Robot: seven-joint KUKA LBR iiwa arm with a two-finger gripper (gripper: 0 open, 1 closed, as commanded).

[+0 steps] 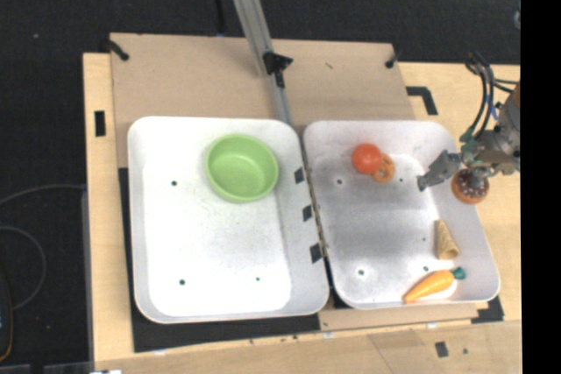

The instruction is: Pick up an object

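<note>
Two white bins sit side by side on the bench, and we see a green bowl (242, 168) in the upper part of the left bin (158, 276). In the right bin (377, 232) a red ball (366, 158) touches a small orange piece (384, 171) near the top. A tan cone (446, 238) lies by the right wall, with a toy carrot (431, 284) below it. At the right rim, the gripper (456, 171) hangs above a brown round thing (471, 187); one grey finger (436, 172) juts left, and whether it pinches anything we cannot tell.
</note>
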